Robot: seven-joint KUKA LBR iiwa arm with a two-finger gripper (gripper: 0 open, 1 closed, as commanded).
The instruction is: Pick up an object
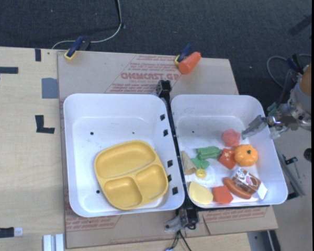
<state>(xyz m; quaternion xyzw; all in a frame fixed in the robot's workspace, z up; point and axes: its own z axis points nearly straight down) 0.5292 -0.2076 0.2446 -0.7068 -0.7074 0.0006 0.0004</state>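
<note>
The fingers (255,125) hung at the right of the frame, over the right bin's (209,106) upper right edge; whether they were open or closed could not be told, and nothing showed between them. Just below and left of them lay a pink ball (231,137), then an orange pumpkin (245,155), a red piece (226,158), a green toy (205,155), a hot dog (242,186) and a yellow slice (200,193). The left bin (83,114) held a yellow divided tray (131,174). Both bins sat on the worktop (21,156).
</note>
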